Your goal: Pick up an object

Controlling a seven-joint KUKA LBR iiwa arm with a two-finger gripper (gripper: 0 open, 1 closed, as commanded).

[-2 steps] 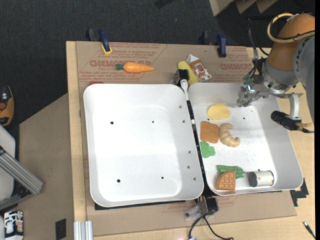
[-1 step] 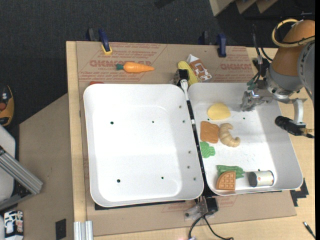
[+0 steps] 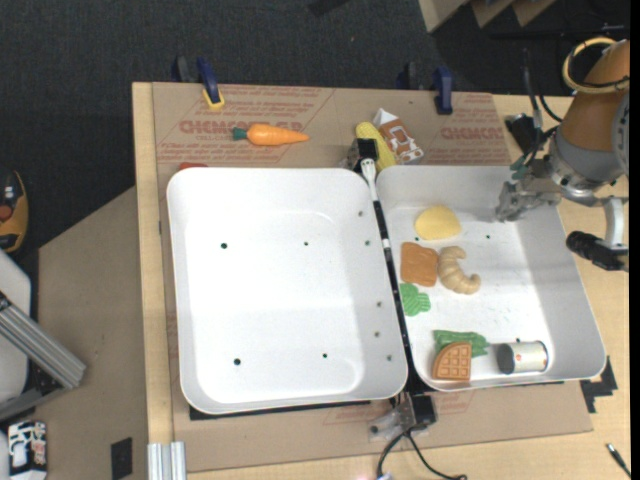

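Nearest the onlooker, along the front edge of the right bin (image 3: 575, 298), lie a small silver and black cylinder (image 3: 522, 357) and an orange waffle piece (image 3: 452, 363) resting against a green scrap (image 3: 462, 342). A little further back sit a green leafy piece (image 3: 415, 300), an orange-brown square (image 3: 419, 264) and a pale croissant shape (image 3: 458, 271), these last two touching. Behind them is a yellow rounded piece (image 3: 438, 223), the closest item to the gripper (image 3: 512, 206), which hovers near the bin's far right corner, off to the yellow piece's right and clear of it. Whether the gripper's tips are apart or together cannot be made out from here, and nothing is visibly held. The left bin (image 3: 280, 288) lies alongside. Beyond both bins, on the cardboard, rest a toy carrot (image 3: 270, 136) and a yellow and brown cluster (image 3: 385, 144). The likely trouble: the square and croissant are packed so closely that a descent there could nudge both or catch neither, and the rounded yellow piece may slip out sideways.
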